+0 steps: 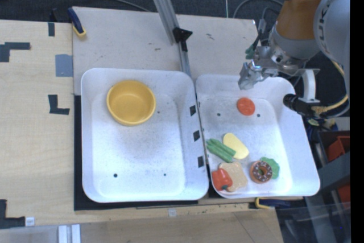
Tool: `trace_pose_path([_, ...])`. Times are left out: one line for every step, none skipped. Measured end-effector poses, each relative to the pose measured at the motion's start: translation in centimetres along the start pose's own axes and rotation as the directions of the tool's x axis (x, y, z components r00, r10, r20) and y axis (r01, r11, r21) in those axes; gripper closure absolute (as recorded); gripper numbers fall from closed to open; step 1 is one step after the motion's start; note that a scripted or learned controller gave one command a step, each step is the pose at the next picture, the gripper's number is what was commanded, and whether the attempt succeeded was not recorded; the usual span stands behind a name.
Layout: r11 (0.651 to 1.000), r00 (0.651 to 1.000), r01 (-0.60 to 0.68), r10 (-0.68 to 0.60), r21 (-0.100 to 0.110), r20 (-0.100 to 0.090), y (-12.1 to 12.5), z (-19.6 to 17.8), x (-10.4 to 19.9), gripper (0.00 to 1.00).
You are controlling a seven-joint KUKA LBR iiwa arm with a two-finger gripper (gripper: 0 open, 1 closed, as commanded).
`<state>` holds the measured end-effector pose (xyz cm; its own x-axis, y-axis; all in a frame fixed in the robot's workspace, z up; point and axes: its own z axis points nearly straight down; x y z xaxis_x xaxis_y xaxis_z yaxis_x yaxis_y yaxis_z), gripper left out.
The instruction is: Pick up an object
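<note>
In the right bin (296,139) lie several toy foods. A small red-orange tomato (245,106) sits near the bin's far side. Further forward are a green bean pod (220,150), a yellow lemon-like piece (235,145), a red pepper (222,178) on a tan bread slice (237,174), and a chocolate donut (261,171) beside a green leafy piece (273,168). My gripper (248,80) hangs above the far edge of the right bin, just behind the tomato and apart from it. Nothing shows between its fingers.
A yellow bowl (131,102) stands in the left bin (96,173) at its far left. A slanted metal pole (165,3) rises behind the bins. Black clips (194,135) sit along the divide between the bins. Cables run at the right.
</note>
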<state>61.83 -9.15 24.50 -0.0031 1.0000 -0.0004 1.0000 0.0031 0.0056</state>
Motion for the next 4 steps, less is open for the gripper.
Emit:
trace_pose_path([1.000,1.000,-0.001,0.001,0.002,0.000,0.1,-3.9,0.1,1.00])
trace_pose_path([1.000,1.000,0.003,-0.003,0.007,-0.001,-0.3,-3.8,4.8,1.00])
trace_pose_path([1.000,1.000,0.003,-0.003,0.007,-0.001,-0.9,-3.6,9.7,1.00])
trace_pose_path([1.000,1.000,0.004,-0.004,0.008,-0.002,-1.8,-2.7,15.7,1.00])
